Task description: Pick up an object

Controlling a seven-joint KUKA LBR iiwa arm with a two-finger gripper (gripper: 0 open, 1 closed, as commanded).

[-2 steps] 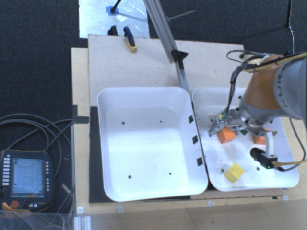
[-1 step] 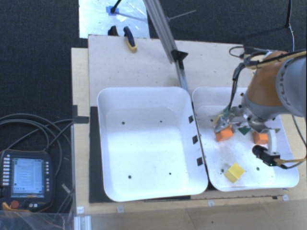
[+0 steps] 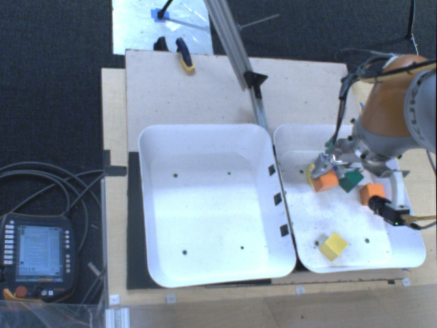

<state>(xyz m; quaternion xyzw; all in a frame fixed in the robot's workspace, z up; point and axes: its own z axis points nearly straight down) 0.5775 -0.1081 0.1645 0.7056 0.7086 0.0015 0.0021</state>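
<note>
Brightness: even and bright overall; the left bin [image 3: 205,203] is washed near white, its floor faintly blue.
Glare: a shiny sheet [image 3: 153,16] beyond the left bin's far side reflects light strongly.
Shadows: soft and short, a dark strip under the left bin's near and left edges.
Sharpness: slightly soft and grainy; the dark carpet [image 3: 54,80] left of the left bin shows noisy speckle.

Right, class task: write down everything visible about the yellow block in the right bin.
The yellow block is a small, solid-looking cube with a matte, plain surface. It lies turned at an angle on the floor of the right bin, near its front edge. It sits alone, touching only the bin floor, well apart from the other blocks and from the gripper.
</note>
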